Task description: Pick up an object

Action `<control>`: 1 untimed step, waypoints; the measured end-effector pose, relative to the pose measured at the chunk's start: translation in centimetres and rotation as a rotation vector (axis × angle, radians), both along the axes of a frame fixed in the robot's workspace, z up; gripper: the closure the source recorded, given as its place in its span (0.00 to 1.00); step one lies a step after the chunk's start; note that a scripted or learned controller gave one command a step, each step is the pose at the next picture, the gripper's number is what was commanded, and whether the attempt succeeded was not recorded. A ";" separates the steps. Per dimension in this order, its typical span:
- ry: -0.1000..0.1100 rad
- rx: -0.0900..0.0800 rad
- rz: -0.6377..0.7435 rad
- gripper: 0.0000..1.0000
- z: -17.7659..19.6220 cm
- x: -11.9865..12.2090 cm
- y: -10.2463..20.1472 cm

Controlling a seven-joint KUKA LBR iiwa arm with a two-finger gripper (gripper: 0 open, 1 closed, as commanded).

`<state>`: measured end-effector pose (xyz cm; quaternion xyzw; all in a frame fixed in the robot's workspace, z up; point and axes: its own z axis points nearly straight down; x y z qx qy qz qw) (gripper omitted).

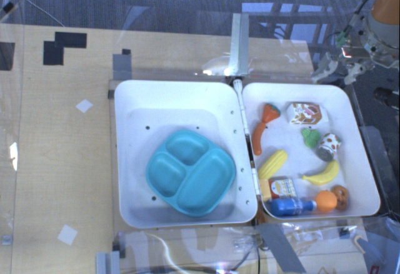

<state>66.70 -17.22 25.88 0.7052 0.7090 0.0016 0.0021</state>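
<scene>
My gripper [336, 72] hangs above the far edge of the right bin [356, 122], beyond the objects, with its two fingers spread and nothing between them. In the right bin lie an orange carrot [261, 130], a white printed packet [304, 114], a green piece [310, 136], a round speckled item [329, 146], a yellow corn cob [272, 164], a banana [322, 173], a small orange box [282, 187], a blue bottle [291, 206], an orange [326, 201] and a brown fruit [340, 194].
The left bin [134, 116] holds a blue divided plate [190, 171]. A metal post [240, 44] stands behind the seam between the bins. Wooden bench top stretches to the left.
</scene>
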 end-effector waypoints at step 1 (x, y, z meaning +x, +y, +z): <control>-0.007 -0.002 0.007 1.00 1.3 0.2 0.1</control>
